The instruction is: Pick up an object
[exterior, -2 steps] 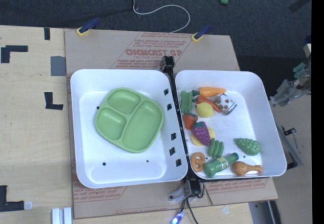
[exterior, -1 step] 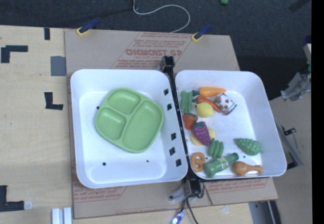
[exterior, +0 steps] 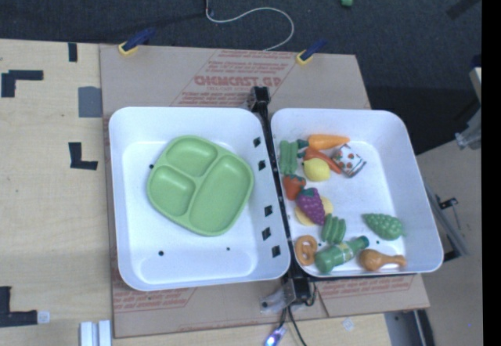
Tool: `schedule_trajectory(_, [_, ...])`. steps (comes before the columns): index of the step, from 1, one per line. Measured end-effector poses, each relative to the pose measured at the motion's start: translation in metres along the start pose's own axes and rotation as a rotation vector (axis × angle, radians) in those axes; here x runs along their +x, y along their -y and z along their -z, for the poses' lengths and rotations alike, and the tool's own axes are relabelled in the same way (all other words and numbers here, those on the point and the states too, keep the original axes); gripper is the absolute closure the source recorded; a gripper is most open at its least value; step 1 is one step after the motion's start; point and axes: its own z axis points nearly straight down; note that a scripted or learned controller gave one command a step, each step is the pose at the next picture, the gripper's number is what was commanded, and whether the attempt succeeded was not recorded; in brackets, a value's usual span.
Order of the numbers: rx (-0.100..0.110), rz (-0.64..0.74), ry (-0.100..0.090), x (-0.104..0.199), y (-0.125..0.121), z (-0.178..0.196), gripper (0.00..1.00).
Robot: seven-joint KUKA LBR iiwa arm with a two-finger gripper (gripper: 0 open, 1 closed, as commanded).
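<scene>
I see the toy foods heaped in the right bin (exterior: 407,180): a carrot (exterior: 327,141), a lemon (exterior: 316,171), grapes (exterior: 311,205) and a drumstick (exterior: 381,261) near its front rim. A green divided plate (exterior: 201,184) lies in the left bin (exterior: 133,250). I cannot tell the claw's state or whether it has hold of anything.

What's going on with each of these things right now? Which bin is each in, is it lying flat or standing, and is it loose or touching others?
Green divided plate: lying flat in the left bin, alone.
Carrot: lying in the right bin, near the back.
Purple grapes: lying in the toy pile.
Green bottle: on its side, near the front.
Drumstick: lying by the front wall.
Pretzel: flat, beside the bottle.
</scene>
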Motion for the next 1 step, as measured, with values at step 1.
schedule_trajectory(1, [-0.003,0.002,0.0,0.0016,-0.0002,0.0426,1.0])
